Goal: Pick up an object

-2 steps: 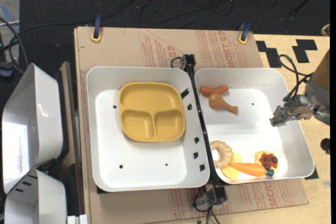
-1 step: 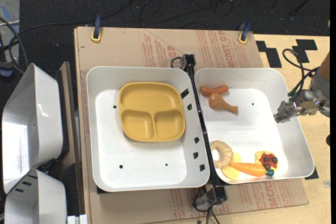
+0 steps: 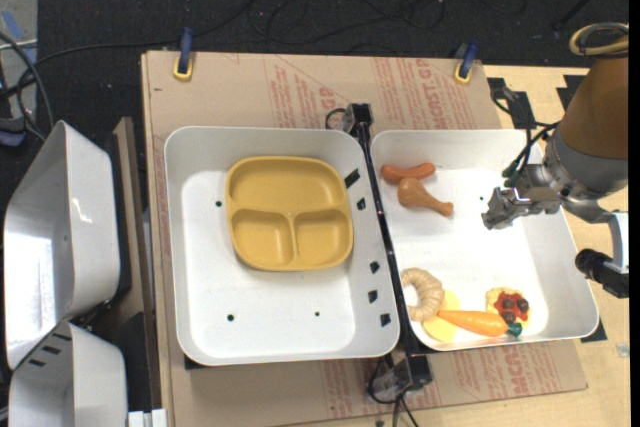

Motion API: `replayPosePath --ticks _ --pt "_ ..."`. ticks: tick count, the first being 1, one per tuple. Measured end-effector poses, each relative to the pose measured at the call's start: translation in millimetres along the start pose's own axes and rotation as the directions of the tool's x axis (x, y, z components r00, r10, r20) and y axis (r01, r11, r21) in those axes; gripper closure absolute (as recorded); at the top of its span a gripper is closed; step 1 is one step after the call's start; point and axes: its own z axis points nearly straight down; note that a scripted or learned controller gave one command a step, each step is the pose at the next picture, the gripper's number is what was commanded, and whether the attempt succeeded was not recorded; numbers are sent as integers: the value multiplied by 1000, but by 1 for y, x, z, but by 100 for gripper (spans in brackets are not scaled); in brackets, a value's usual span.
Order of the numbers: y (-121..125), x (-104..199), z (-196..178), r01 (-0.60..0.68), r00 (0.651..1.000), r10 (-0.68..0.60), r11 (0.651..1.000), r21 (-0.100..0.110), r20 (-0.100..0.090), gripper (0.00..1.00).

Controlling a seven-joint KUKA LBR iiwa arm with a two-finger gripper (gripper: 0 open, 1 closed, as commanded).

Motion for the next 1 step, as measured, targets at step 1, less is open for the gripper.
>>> replayPosePath --ticks 1 --pt "12 48 7 -1 1000 1 1000 1 0 100"
